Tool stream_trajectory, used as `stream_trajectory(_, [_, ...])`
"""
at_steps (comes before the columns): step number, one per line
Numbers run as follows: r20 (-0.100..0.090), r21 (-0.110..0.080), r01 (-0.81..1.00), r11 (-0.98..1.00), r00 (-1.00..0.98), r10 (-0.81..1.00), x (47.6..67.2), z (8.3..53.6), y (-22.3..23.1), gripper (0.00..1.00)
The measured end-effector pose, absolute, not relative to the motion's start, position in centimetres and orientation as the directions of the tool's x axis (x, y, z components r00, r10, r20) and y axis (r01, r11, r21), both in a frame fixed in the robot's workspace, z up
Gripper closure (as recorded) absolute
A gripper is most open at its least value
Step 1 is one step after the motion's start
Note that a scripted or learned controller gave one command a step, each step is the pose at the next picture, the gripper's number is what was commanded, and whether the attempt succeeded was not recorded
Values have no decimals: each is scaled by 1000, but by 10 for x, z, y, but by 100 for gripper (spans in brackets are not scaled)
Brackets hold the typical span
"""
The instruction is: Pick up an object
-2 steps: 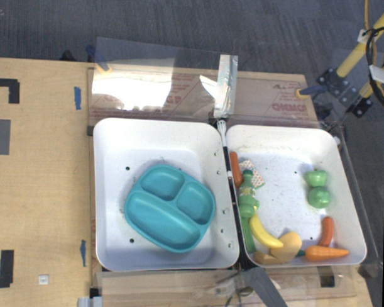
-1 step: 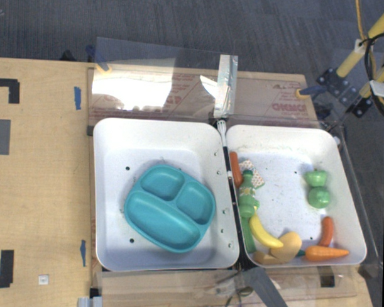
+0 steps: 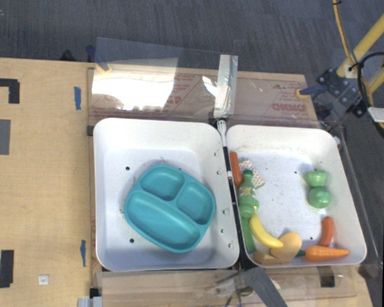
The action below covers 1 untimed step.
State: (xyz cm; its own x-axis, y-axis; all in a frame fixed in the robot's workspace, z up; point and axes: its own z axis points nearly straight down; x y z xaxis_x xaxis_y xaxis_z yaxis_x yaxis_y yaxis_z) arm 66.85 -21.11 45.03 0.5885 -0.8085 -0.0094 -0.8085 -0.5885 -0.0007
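The right bin [image 3: 287,137] holds toy food. A yellow banana [image 3: 263,233] lies near its front left, beside a tan rounded piece [image 3: 290,243]. Along the left wall lie an orange-red sausage [image 3: 235,168], a green vegetable [image 3: 247,202] and a small patterned piece [image 3: 253,177]. Two green rounded fruits [image 3: 317,188] sit at the right side. An orange carrot [image 3: 326,252] lies at the front right, with a red-orange piece [image 3: 327,230] just above it. The left bin [image 3: 117,141] holds a teal divided plate [image 3: 170,207].
A clear plastic sheet [image 3: 156,85] and a taped upright divider [image 3: 225,88] stand behind the bins. Yellow cable and black hardware [image 3: 352,61] sit at the upper right. Brown cardboard [image 3: 34,175] covers the bench to the left.
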Motion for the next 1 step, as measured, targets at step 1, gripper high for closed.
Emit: stream_trajectory(1, [-4, -5, -577, -817, 817, -577, 669, 447, -214, 100])
